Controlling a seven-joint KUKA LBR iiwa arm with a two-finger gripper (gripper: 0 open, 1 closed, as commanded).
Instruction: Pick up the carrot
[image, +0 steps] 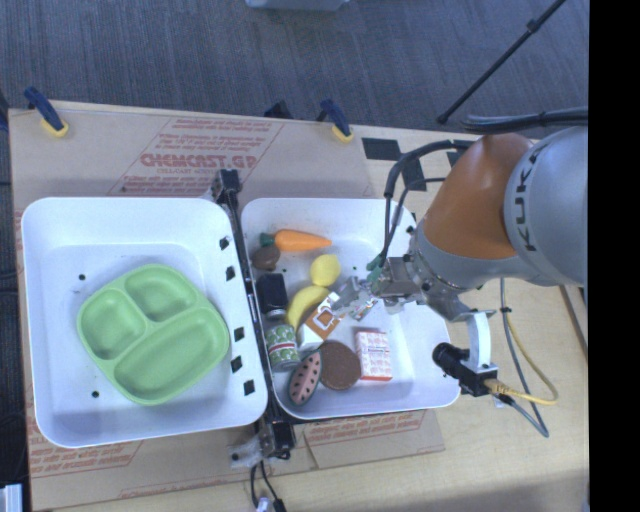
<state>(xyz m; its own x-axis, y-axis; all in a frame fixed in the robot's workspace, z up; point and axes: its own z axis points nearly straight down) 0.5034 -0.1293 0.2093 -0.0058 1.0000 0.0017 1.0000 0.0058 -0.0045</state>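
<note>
Tool (352, 297) sits low in the right bin (425, 392); its spread cannot be told. Carrot (301, 240) lies at that bin's far end, apart from the tool. Left bin (60, 225) holds a green divided plate (153, 331).

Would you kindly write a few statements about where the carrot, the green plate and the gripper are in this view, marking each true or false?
1. The carrot lies in the right bin. True.
2. The green plate shares a bin with the carrot. False: it sits in the left bin.
3. The carrot is between the fingers of the gripper. False: it lies apart, nearer the far wall.
4. A lemon lies near the carrot. True.
</note>
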